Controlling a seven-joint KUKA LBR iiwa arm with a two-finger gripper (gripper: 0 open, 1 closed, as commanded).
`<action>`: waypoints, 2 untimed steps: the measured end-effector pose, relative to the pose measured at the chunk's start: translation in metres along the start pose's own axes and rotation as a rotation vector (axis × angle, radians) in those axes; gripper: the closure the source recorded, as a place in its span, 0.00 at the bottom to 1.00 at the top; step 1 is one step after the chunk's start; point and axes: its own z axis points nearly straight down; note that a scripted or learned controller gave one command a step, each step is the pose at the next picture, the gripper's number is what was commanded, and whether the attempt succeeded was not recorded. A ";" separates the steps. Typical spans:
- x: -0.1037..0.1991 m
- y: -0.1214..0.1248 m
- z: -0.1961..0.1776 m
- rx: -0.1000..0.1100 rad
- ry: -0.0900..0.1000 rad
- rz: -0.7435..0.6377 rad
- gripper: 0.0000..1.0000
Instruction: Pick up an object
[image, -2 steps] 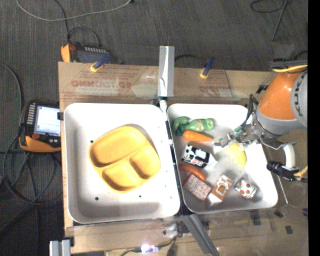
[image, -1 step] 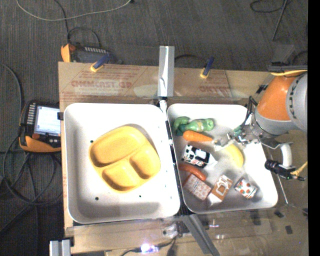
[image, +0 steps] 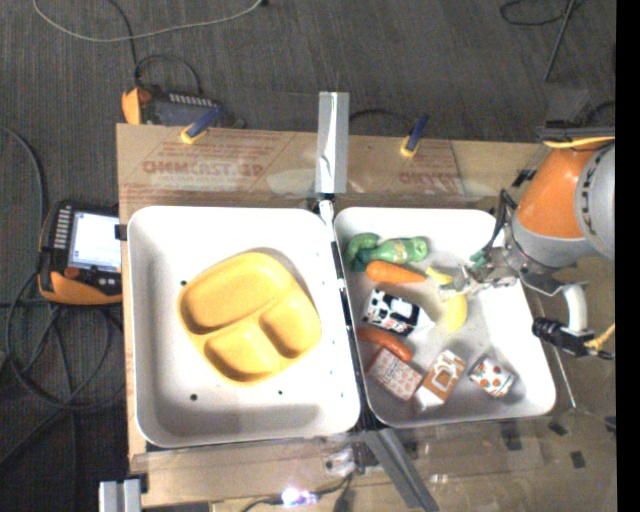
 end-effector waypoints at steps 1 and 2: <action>0.056 0.046 -0.093 0.002 -0.006 0.190 1.00; 0.107 0.076 -0.116 0.001 -0.006 -0.145 1.00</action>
